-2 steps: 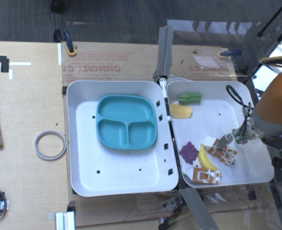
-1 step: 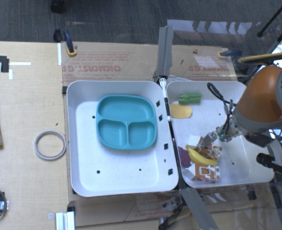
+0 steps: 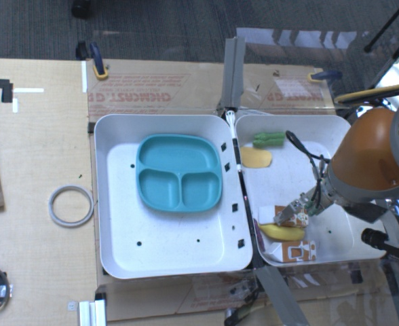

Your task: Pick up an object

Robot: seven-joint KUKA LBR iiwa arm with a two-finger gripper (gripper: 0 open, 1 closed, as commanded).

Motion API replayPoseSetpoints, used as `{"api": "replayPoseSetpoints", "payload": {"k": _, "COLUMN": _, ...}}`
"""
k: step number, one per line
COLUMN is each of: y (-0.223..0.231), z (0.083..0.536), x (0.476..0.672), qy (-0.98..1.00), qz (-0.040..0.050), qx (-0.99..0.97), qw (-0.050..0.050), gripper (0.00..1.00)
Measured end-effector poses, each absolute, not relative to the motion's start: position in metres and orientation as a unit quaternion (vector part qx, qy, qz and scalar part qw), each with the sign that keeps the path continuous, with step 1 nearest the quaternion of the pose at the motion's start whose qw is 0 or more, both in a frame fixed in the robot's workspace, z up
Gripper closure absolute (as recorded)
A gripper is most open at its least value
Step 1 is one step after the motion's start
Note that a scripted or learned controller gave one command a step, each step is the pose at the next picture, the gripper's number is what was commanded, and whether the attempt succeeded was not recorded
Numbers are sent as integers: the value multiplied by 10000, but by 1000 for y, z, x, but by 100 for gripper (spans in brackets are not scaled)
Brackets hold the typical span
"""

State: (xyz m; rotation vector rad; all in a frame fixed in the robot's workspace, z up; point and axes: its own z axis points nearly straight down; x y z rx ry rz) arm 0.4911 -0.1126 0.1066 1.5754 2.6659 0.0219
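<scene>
Down at the lower right of the frame, my gripper (image 3: 296, 216) hangs right over the banana (image 3: 281, 231) in the right bin (image 3: 335, 250); honestly can't tell its state.

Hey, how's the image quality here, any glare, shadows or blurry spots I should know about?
Camera view: lighting is even and soft; the teal divided plate throws only a faint shadow in the left bin. Top right is washed out by bright glare. The gripper above the banana looks small and slightly blurred, and the bench edges bow a little.
</scene>
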Motion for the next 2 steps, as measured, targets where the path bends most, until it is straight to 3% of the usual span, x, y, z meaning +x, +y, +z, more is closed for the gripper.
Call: {"api": "replayPoseSetpoints", "payload": {"k": 2, "y": -113, "z": 106, "x": 490, "qy": 8507, "qz": 81, "qx": 5251, "qw": 202, "gripper": 0}}
